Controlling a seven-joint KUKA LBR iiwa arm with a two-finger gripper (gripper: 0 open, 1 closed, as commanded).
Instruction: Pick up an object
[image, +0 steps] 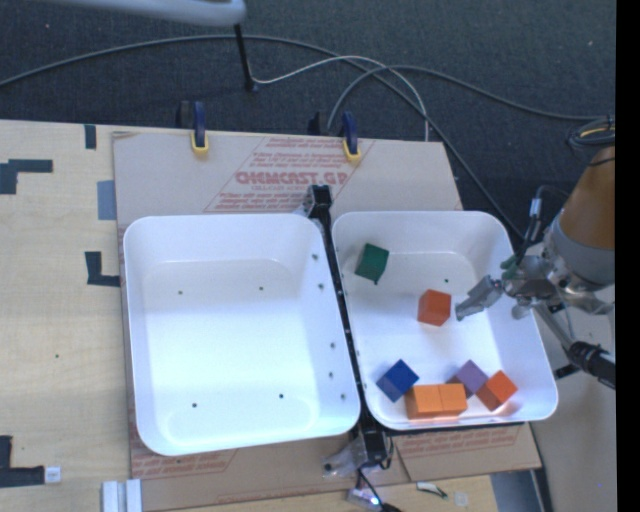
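Camera view from above shows two shallow white bins side by side on a cardboard sheet (290, 175) that is clamped at its far edge by two blue and yellow clamps (199, 128). The left bin (135, 300) has nothing resting on its floor. The right bin (500, 235) holds six blocks: a green block (372, 262) lies near its far left corner, an orange-red cube (434, 307) sits near the middle, and a row lies along the near wall, made up of a blue cube (397, 379), a wide orange block (436, 400), a purple cube (470, 376) and a small orange cube (497, 389). The wide orange block touches the purple cube, and the purple cube touches the small orange cube; the blue cube sits just beside the wide orange block. The grey arm (585, 235) reaches in over the right wall of the right bin. Its gripper (470, 305) points left toward the orange-red cube, its tip just beside that cube and apart from it. Nothing lies between its fingers, and whether they are spread or pressed together cannot be told from this angle. Black cables (300, 55) trail over the dark floor beyond the bench.
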